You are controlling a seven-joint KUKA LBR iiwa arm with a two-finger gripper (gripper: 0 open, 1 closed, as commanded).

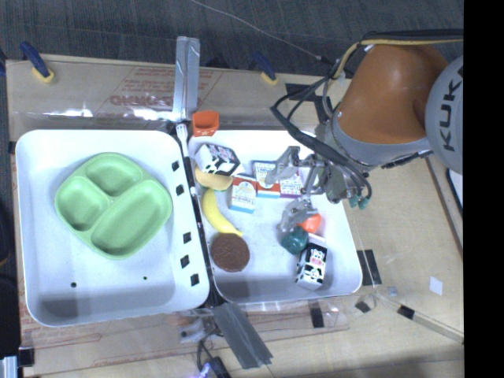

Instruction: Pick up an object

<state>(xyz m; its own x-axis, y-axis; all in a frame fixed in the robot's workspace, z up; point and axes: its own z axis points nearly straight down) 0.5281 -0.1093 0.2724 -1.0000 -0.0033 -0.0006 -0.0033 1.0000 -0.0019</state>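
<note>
My gripper [290,189] hangs over the middle of the right bin [342,278], its two silver fingers [283,168] spread open. Nothing sits between them; small red-and-white cartons [272,173] lie underneath. Just below the lower finger are a teal object [294,242] and an orange object [313,223]. A cow-patterned carton [313,264] stands at the bin's front right, and another cow-patterned carton [217,160] sits at the back left. A banana [217,209] and a brown round cookie [229,253] lie along the left side. A blue-and-white carton [243,196] rests beside the banana.
The left bin [39,290] holds a green divided plate [114,203]. An orange block [205,122] sits at the back edge where the bins meet. The arm's orange band [390,85] and cables [303,116] loom over the right bin's back right corner.
</note>
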